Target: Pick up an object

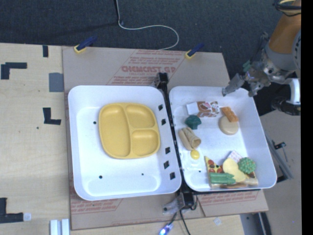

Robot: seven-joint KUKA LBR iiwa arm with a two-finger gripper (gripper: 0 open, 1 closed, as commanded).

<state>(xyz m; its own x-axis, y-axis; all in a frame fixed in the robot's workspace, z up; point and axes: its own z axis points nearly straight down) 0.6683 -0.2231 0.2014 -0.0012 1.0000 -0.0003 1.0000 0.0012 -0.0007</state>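
The right bin [254,131] holds several toy foods: a brown-and-white packet [208,108], an orange piece [229,114], a beige round piece [228,126], a teal lump [192,122], a tan roll [189,138], a small yellow piece [195,154], and a pile at the front right with a pizza slice [213,166], a yellow piece [231,169], a green broccoli [247,165] and a green strip [222,179]. My gripper [241,86] hangs over the bin's far right rim, open, with nothing between its fingers.
The left bin [83,131] holds a yellow divided plate [129,130]. Both bins rest on a cardboard sheet [142,67] held by clamps. A white cable [146,28] loops behind it. The arm [283,43] enters from the upper right.
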